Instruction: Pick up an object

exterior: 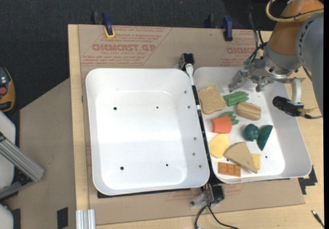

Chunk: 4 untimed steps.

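Note:
My gripper hangs over the back of the right bin, its grey fingers spread open with nothing between them. Just in front of and below it lies a green vegetable, beside a slice of toast and a tan bread roll. Nearer the front are a red-orange piece, two dark teal pieces, a yellow round piece, a tan wedge and an orange waffle.
The left bin sits next to the right one, their rims meeting along a dark seam. Both rest on a cardboard sheet held by two blue-and-yellow clamps at the back.

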Available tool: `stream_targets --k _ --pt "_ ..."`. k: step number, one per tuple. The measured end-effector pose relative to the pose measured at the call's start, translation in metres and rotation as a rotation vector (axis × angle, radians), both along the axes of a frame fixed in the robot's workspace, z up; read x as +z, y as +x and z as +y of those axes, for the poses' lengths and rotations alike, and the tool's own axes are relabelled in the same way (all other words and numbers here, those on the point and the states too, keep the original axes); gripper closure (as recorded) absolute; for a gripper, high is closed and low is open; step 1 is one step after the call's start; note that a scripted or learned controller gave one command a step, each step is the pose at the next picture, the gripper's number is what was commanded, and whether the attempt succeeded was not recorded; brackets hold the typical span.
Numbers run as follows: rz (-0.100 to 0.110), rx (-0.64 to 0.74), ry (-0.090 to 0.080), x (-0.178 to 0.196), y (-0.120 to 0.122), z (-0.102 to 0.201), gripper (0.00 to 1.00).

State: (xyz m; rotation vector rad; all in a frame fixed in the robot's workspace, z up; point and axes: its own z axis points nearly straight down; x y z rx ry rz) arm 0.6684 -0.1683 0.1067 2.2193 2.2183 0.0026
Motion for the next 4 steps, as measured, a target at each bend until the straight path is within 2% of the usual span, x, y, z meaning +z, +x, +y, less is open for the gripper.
stream_targets --k 1,2,3,4 --pt "0.002 0.007 0.002 -0.021 -0.001 0.078 0.0" --pt "0.001 0.002 0.001 -0.011 -0.001 0.074 1.0" --pt "0.0 0.005 0.002 0.082 -0.007 0.149 1.0" --pt "-0.02 -0.006 -0.011 0.042 0.001 0.192 1.0"
